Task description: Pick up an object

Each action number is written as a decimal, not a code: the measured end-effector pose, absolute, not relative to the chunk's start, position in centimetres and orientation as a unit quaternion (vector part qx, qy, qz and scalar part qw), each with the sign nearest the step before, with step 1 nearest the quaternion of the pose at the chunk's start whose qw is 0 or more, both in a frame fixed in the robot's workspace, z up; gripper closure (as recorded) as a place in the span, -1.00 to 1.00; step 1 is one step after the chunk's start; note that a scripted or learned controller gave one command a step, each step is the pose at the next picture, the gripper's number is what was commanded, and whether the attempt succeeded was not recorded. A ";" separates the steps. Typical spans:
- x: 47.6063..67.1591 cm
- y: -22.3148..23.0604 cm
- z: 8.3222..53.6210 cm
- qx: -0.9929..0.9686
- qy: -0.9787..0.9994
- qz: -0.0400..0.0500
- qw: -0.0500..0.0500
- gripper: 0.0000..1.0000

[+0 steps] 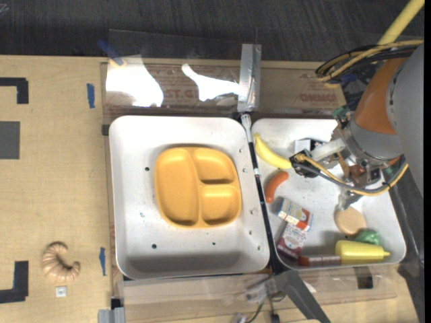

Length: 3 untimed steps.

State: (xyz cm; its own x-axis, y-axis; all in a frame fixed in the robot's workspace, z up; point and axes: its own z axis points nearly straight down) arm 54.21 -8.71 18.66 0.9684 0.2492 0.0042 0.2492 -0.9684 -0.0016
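The tabletop [47, 113] carries two shallow white bins side by side. The left bin [128, 180] holds a yellow divided tray [197, 185] with three compartments, lying flat near the bin's middle. The right bin [387, 214] holds the loose things: a banana [267, 154] lies along its upper left edge, with an orange carrot-like piece [273, 186] just below it. Further down sits a small red and white packet [295, 215], and below that a darker red packet [293, 237]. Near the bin's lower right corner lie a round tan piece [350, 221], a green piece [368, 236] just beside it, and a yellow bottle-shaped thing [360, 250] on its side along the bottom edge.

The arm [387, 106] reaches in from the right, above the right bin's upper right part. Its end effector [350, 194] hangs over the bin, close above the round tan piece, with cables looping around it. Whether the end effector is open or closed cannot be told from this angle, and nothing is seen held in it.

On the tabletop, well apart from both bins at lower left, lies a curled tan croissant-like thing [60, 261]. A sheet of clear plastic [175, 83] lies behind the bins.
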 end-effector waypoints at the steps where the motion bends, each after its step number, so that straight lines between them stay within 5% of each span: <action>1: 54.1 -8.7 19.4 -0.992 -0.126 0.002 0.001 1.00; 2: 48.4 -11.2 9.3 -0.992 -0.123 0.000 0.001 1.00; 3: 48.0 -11.2 8.8 -0.973 -0.231 -0.001 0.001 1.00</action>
